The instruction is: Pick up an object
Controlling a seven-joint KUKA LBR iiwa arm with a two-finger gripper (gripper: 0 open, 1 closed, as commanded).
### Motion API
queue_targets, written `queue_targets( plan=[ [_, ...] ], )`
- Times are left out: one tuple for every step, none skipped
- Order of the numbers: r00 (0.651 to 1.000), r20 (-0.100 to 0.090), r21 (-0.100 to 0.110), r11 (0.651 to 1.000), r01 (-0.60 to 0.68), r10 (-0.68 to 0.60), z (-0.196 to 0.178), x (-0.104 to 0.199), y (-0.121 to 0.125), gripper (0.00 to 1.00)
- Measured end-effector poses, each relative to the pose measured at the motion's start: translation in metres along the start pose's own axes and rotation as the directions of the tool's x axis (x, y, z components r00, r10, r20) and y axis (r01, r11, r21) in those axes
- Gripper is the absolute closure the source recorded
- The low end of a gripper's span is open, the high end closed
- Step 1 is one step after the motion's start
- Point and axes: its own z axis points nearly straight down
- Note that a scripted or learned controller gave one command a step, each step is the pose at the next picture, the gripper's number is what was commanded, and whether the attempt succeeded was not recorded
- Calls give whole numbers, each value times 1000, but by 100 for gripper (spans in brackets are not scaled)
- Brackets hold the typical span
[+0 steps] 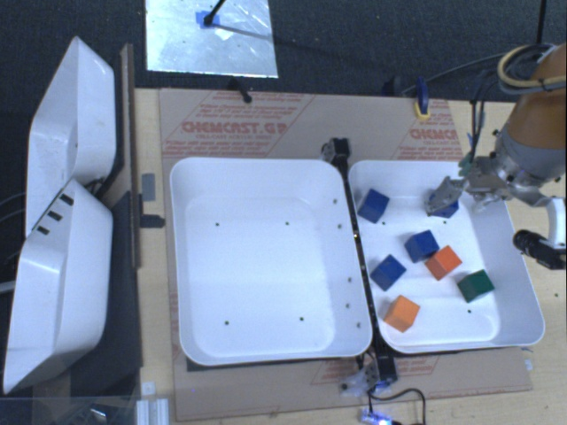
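Blue cube (446, 208) sits beneath tool (440, 200).

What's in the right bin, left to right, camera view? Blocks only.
Blue block at top left → blue block lower down → orange block at the front → blue block in the middle → orange block beside it → green block.
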Motion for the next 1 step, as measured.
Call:
queue_targets(
  plan=[
    [1000,-1,4,1000,1,-1,61,6,3,0]
  ],
)
